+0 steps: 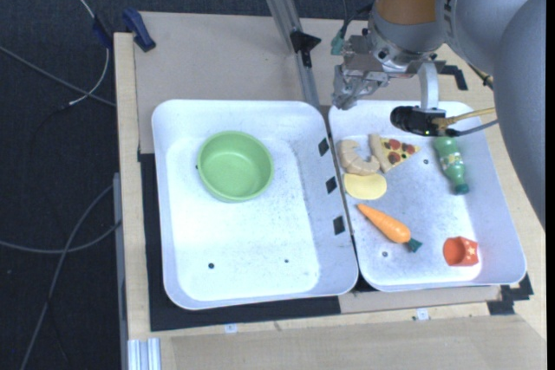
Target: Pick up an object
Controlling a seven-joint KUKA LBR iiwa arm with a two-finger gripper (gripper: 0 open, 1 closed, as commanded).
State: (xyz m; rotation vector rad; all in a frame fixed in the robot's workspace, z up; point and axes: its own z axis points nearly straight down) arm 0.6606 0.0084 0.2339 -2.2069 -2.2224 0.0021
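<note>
Pale tabletop (217, 56) bears two white bins, and in the right bin (434, 212) the likeliest pick, a tan toy bread piece (353, 154), lies near the far left corner, just camera-ward of the end effector (349, 91) hanging over that rim. Whether the end effector is apart or together I cannot tell. Around the bread lie a pizza slice (392, 151), a yellow slice (365, 185), a slanting carrot (384, 223), a green bottle (451, 162) and a red toy (460, 251); the left bin (251, 247) holds a green bowl (235, 165).

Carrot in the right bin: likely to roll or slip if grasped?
The carrot looks round and tapered, so a push would probably roll it in an arc. Its smooth orange skin may slip toward the thin end under a squeeze. It looks like a toy, so it is likely light and stiff.
</note>
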